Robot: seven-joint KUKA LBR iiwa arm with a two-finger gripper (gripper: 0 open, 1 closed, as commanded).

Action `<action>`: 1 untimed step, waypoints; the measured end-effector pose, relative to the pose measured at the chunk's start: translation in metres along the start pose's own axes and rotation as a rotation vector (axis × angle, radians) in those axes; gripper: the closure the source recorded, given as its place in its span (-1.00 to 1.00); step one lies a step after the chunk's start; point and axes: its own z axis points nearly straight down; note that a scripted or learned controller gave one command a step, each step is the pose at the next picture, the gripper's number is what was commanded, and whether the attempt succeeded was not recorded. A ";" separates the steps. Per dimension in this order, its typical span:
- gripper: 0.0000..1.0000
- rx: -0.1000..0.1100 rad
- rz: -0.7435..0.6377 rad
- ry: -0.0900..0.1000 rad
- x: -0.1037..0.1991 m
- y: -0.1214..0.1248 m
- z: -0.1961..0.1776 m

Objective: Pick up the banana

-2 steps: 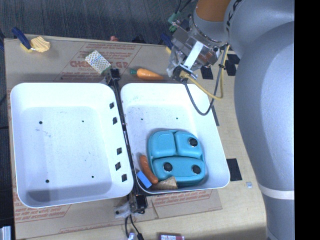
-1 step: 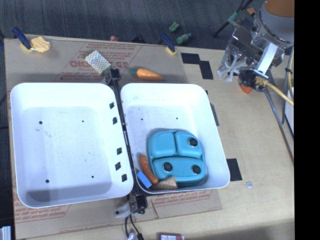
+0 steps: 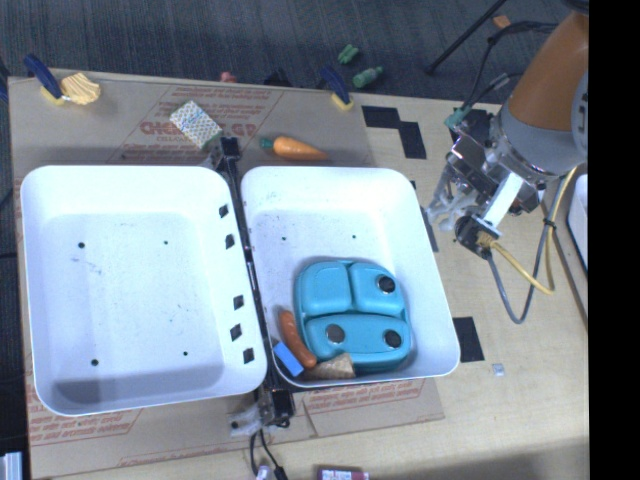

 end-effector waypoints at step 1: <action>-1.00 -0.001 -0.001 0.001 0.000 0.000 -0.001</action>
